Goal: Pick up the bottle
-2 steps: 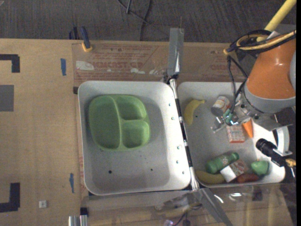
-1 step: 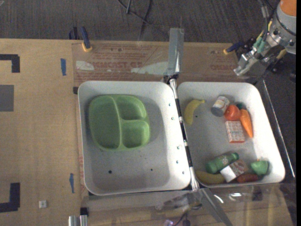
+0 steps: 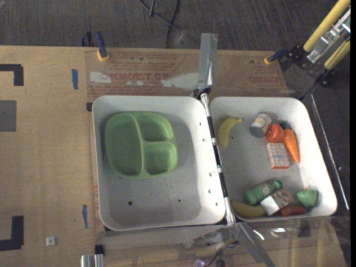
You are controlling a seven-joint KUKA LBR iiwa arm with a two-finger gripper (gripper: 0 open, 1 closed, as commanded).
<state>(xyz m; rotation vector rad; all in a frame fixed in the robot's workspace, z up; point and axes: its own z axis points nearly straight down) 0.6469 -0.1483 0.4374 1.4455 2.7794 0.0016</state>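
- Wooden tabletop (image 3: 44, 149), spread under two white bins set side by side.
- Held a green divided plate (image 3: 141, 144) in the left bin (image 3: 167, 210).
- Kept the green bottle (image 3: 262, 192) on its side in the right bin (image 3: 245, 160), near the front wall.
- Ran its long axis aslant, from lower left up to upper right; could not tell which end bore the cap.
- Lay just beside a banana (image 3: 247, 209) and a small box (image 3: 276, 200).
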